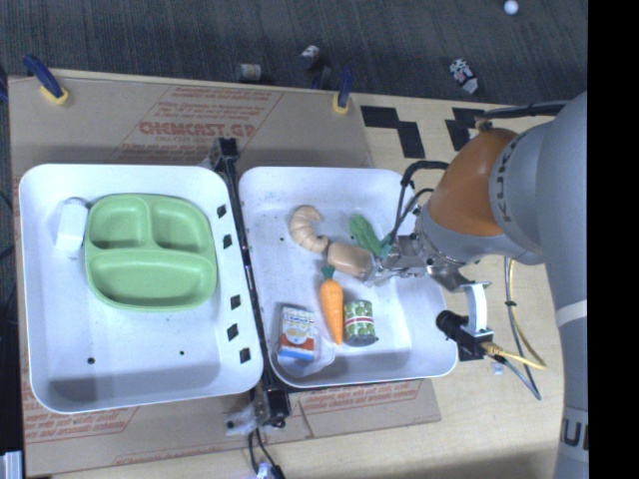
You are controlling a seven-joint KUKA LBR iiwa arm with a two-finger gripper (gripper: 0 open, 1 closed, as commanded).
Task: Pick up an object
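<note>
The right bin point(424, 352) holds several items. A beige curved piece point(305, 226) lies near its middle, with a tan block point(346, 257) just below it and a green vegetable point(363, 234) to the right. An orange carrot point(331, 310), a small green can point(358, 322) and a colourful packet point(298, 334) lie toward the front. My gripper point(383, 264) is low in this bin, right beside the tan block and just below the green vegetable. The wrist hides its tips.
The left bin point(130, 377) holds a green divided plate point(152, 251) and a small white object point(70, 224) at its left wall. A black divider point(236, 257) runs between the bins. Cables point(519, 352) hang off the arm at the right.
</note>
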